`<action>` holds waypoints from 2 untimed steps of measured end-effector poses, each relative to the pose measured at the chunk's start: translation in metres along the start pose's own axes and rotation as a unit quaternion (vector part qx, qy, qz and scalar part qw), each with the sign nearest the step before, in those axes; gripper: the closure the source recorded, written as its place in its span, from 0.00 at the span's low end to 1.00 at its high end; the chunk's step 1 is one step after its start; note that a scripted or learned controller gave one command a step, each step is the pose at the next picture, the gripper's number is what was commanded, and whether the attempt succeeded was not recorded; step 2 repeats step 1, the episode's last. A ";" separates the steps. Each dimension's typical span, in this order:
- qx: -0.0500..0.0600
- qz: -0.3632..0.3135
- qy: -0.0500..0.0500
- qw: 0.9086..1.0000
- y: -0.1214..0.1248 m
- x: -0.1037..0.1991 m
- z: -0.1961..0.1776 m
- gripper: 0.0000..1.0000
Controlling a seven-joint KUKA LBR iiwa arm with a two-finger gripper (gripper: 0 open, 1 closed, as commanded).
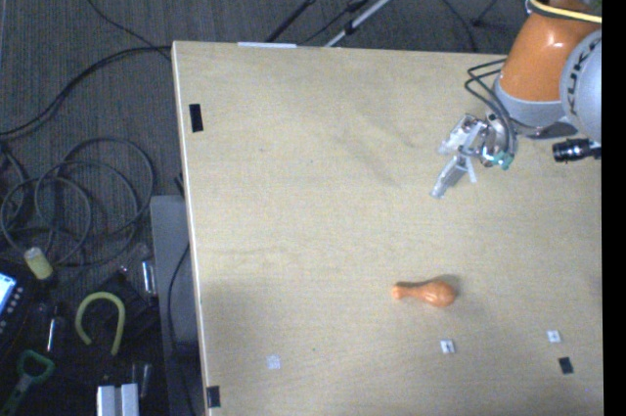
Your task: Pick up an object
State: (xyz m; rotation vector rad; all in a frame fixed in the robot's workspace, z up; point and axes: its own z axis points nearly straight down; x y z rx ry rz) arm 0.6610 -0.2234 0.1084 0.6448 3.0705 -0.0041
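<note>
Lying alone on the pale wooden bench top [293, 160], a small orange pear-shaped object [426, 293] sat toward the near edge, its narrow end pointing left. Up and to its right, well apart from it, the gripper [452, 177] hung over bare wood holding nothing; whether it was apart or together could not be told. Behind it rose the arm's orange band [543, 57].

Soft, even light falls over the pale board [323, 208]; left of the gripper [452, 177] it dims toward a shadowed corner. The gripper looks slightly blurred, perhaps overexposed.
</note>
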 end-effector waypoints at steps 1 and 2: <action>0.000 -0.042 0.001 0.999 0.003 0.007 -0.009 0.00; 0.000 -0.042 0.001 0.999 0.003 0.007 -0.009 0.00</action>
